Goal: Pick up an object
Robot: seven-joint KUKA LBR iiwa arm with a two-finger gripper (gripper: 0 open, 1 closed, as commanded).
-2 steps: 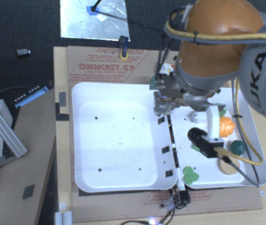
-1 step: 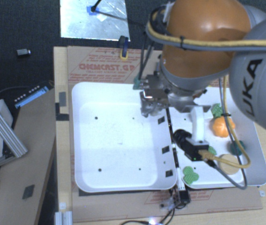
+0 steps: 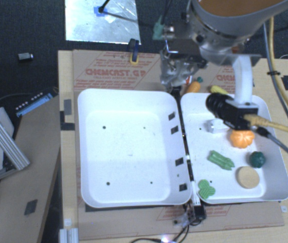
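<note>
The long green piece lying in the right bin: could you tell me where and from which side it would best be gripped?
Probably across its narrow middle, coming straight down from above. The long green piece lies flat on the right bin floor, slanting from upper left to lower right, with free floor along both long sides, so fingers could close across its short width.

My right bin [image 3: 273,186] is white and carries an orange tangerine [image 3: 242,138], a dark teal ball [image 3: 257,159], a tan disc [image 3: 247,177] at five o'clock, a ridged green piece [image 3: 220,160] and a lighter green lump [image 3: 206,189].
</note>
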